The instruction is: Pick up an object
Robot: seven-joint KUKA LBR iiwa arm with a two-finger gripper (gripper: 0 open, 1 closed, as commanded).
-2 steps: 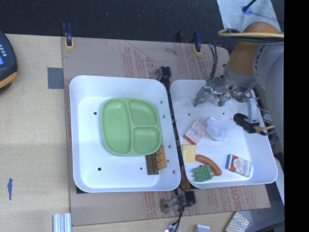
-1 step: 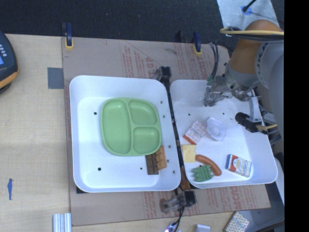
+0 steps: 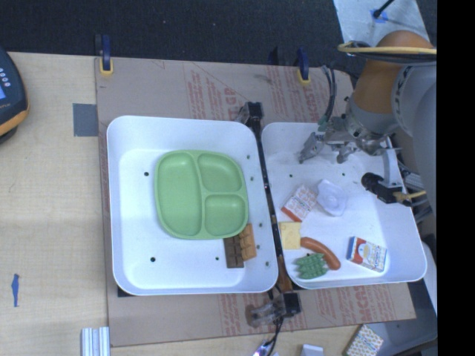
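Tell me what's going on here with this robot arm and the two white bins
A grey robot arm reaches in from the right, its gripper low over the far end of the right bin. Nothing shows between its fingers. Nearer in that bin lie a clear plastic piece, a snack packet, a cheese slice, a sausage, a green vegetable and a small carton. The left bin holds a green plate and a brown block.

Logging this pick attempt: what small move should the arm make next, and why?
Probably carry the hand toward the near side of the right bin and lower over the clear plastic piece. The hand sits at the bin's far end, with the objects lying nearer the camera.
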